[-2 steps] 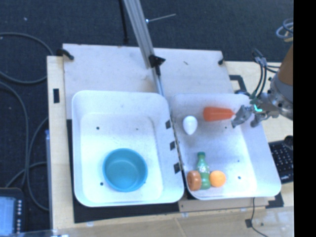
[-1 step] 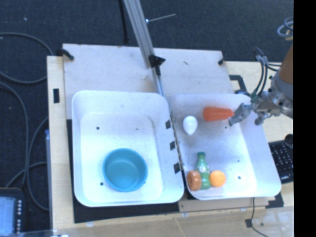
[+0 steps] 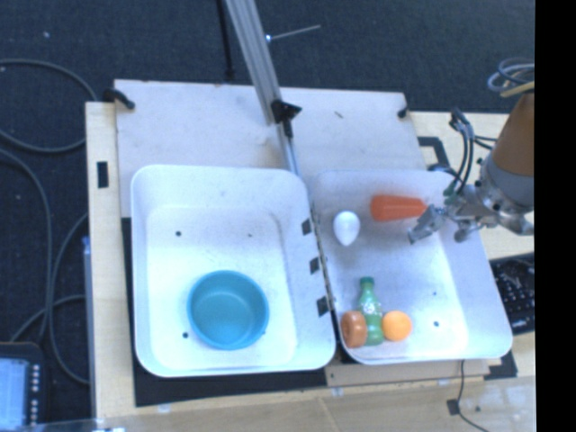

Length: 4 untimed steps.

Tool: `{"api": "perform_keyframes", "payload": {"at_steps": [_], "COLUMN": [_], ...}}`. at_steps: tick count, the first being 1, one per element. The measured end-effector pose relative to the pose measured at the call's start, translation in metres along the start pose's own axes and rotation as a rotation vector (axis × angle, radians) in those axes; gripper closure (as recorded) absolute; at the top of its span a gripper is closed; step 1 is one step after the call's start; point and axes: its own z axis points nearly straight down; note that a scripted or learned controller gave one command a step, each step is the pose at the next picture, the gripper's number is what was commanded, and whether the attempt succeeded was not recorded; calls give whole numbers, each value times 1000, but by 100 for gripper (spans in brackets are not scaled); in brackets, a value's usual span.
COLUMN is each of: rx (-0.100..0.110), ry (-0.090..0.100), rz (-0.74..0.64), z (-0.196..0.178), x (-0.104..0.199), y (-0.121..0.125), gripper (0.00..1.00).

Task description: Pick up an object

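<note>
Reaching in over the right edge of the right bin (image 3: 468,331), the arm (image 3: 513,151) is seen with its wrist low and the pincer (image 3: 443,226) pointed toward the bin's far side. The two fingers are spread apart, with nothing between them. An orange carrot (image 3: 396,207) is noted just beside the pincer, near the far edge. A white egg (image 3: 346,227) lies by the left wall. A green bottle (image 3: 368,306), an orange ball (image 3: 397,326) and a brown fruit (image 3: 354,328) are clustered at the near edge. A blue bowl (image 3: 228,309) rests in the left bin (image 3: 162,196).
</note>
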Motion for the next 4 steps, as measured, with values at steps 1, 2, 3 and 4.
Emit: {"api": "perform_keyframes", "payload": {"at_steps": [1, 2, 3, 4], "rx": [2, -3, -14, -11], "ry": [0, 0, -2, 1], "rz": [2, 4, 8, 5], "z": [65, 103, 87, 22], "x": [-3, -4, -5, -13], "y": [3, 3, 5, 9], "gripper": [0, 0, 100, 100]}}
